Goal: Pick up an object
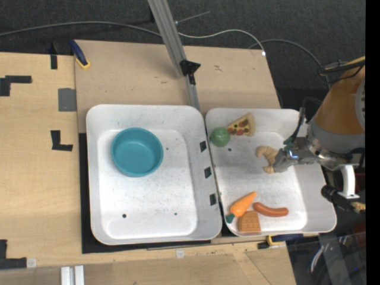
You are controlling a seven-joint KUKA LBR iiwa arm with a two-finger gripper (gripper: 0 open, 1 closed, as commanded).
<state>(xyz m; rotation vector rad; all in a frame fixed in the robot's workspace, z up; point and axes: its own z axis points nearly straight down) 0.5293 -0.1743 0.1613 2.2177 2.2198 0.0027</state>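
My gripper (289, 158) hangs low over the right bin (314, 218), near its right side, on the grey arm with the orange band (338, 108). A small tan object (267, 157) lies just left of the gripper's tip, touching it or nearly so. A green ball (220, 137) and a pizza slice (241, 125) lie at the bin's far left. At the near edge lie an orange carrot (243, 204), a red sausage (271, 209) and a tan waffle piece (250, 222).
The left bin (101, 218) holds a teal bowl (137, 152) at its far left. A metal pole (169, 28) slants across the bench behind the bins. Cables run along the back.
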